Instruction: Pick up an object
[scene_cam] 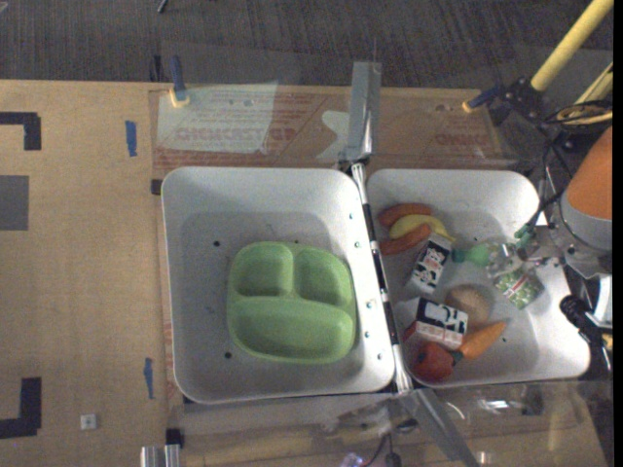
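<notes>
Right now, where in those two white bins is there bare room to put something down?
Left bin: bare floor rings the green tray, widest along its far side. Right bin: bare at the far right corner. Crowded: hot dogs, banana, cartons, carrot, tomato.

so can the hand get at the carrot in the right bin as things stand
Probably yes. The carrot lies open on top near the right bin's front edge, a tomato and a small carton beside it. The hand is above the same bin.
</notes>
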Available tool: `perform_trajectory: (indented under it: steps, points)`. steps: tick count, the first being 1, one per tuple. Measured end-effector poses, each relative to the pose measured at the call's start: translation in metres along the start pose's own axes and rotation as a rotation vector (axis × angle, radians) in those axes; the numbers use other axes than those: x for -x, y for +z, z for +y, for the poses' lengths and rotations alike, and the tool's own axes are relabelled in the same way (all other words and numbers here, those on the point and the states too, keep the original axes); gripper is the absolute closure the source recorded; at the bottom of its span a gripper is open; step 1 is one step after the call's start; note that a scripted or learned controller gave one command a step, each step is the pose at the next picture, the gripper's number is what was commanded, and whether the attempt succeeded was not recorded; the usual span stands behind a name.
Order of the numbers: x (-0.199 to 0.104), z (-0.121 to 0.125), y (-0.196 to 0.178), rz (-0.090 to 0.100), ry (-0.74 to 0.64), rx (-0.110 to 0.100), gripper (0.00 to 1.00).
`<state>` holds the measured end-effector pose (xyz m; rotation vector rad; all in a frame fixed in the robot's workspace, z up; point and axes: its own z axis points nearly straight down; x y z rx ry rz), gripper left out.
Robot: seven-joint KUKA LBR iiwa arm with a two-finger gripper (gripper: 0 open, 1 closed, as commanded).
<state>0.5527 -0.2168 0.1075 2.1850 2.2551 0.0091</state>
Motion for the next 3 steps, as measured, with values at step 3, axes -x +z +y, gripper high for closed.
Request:
perform_trajectory:
  steps: [3]
  points:
    - [-0.111, -0.007, -0.126, -0.003, -0.179, -0.003, 1.00]
